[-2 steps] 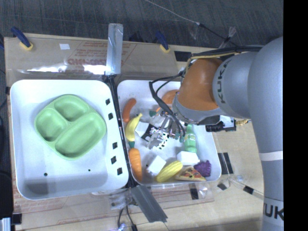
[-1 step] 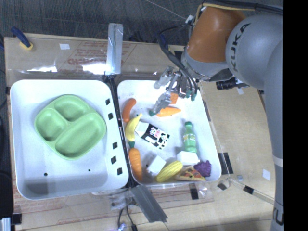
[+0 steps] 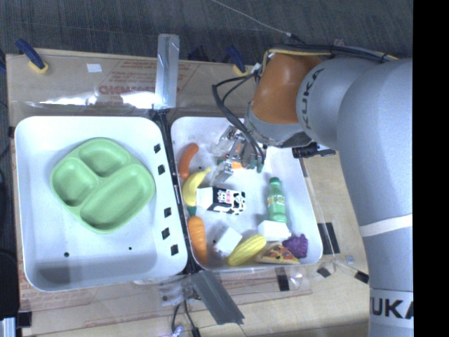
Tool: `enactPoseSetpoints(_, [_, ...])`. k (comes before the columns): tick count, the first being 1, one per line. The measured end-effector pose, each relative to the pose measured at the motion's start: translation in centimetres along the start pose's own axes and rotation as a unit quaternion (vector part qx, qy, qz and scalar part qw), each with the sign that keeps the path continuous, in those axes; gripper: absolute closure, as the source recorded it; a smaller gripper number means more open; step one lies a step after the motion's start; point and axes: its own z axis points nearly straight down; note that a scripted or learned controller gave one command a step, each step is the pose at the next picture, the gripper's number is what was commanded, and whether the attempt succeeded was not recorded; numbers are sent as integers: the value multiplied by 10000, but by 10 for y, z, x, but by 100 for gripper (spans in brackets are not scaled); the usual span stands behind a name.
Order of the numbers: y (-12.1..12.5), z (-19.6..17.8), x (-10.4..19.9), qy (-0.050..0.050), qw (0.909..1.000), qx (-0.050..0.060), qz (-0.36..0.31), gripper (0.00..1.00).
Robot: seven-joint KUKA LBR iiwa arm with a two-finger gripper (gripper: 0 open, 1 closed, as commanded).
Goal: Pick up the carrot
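Two shallow white bins sit side by side on the bench. The left bin [image 3: 42,209] holds a pale green divided plate [image 3: 103,182] with three compartments.

The right bin [image 3: 311,209] is crowded. Along its left wall lie an orange-red sausage-like piece [image 3: 186,159] at the far end, a yellow banana [image 3: 193,186] below it, and the carrot [image 3: 197,239] at the near end. In the middle sits a small black-and-white carton [image 3: 226,199]. To the right stands a green bottle [image 3: 276,199], with a white block [image 3: 273,230] just near of it. Along the near wall lie another white block [image 3: 228,241], a yellow corn cob [image 3: 247,249], a pizza slice [image 3: 279,253] and purple grapes [image 3: 298,243].

The carrot is plain orange, stubby, rounded, lying lengthwise against the left wall, touching the near white block.

The gripper [image 3: 235,154] hangs over the far part of the right bin, well apart from the carrot; whether it is open or closed cannot be told.
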Motion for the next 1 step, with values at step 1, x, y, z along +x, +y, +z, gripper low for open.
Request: enactPoseSetpoints(1, [-43, -39, 50, -64, 9987, -12, 498, 0])
